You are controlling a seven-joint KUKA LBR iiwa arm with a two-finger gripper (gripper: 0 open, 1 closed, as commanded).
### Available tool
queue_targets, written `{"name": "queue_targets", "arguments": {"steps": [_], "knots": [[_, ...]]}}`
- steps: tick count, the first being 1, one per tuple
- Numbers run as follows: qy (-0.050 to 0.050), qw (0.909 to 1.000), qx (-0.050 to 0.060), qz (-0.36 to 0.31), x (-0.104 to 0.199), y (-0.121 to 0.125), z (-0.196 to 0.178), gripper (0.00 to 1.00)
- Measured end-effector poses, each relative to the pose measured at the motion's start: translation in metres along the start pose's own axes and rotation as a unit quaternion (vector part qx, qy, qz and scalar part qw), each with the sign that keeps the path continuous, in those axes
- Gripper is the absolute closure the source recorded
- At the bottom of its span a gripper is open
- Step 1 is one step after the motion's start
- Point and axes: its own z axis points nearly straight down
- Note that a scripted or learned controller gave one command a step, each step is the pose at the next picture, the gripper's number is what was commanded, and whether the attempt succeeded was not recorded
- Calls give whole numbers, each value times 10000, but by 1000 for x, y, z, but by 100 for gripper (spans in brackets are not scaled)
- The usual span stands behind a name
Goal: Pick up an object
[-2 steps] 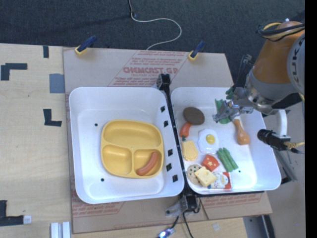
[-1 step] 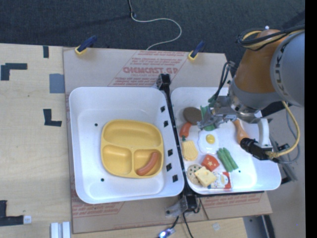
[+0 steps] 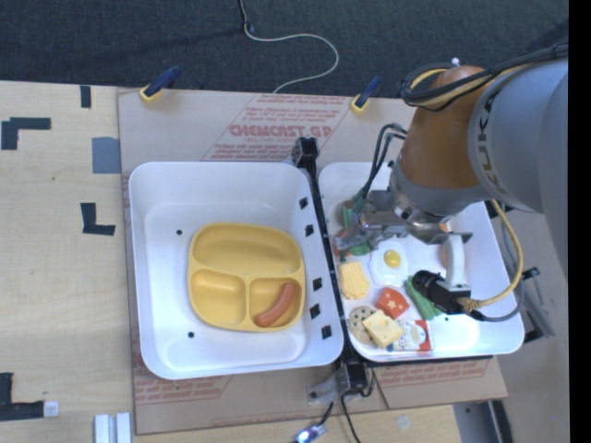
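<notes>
Right of center, the gripper (image 3: 358,232) is low over the right bin (image 3: 499,340); I cannot tell its state. Toy foods like the fried egg (image 3: 391,261) lie unlifted below. Picking looks undone. The sausage (image 3: 277,305) rests on the yellow tray (image 3: 231,252) at left.

A pale wooden tabletop (image 3: 55,275) fills the lower part of the view, marked on its left side with dark tape shapes (image 3: 92,218). A sheet of brown cardboard (image 3: 268,132) printed with red lettering lies on it, held at its far edge by two blue and yellow clamps (image 3: 159,83). Beyond the tabletop lies dark carpet (image 3: 120,21), across which a thin white cable (image 3: 291,40) loops.
</notes>
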Motion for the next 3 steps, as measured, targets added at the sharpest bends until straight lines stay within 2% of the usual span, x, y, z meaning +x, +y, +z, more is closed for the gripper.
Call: {"name": "queue_targets", "arguments": {"steps": [1, 2, 3], "knots": [[3, 10000, -1, 1, 36, -24, -10, 100], [-5, 10000, 1, 9, 64, -31, -6, 100], [-3, 10000, -17, 15, 70, -31, -24, 100]]}}
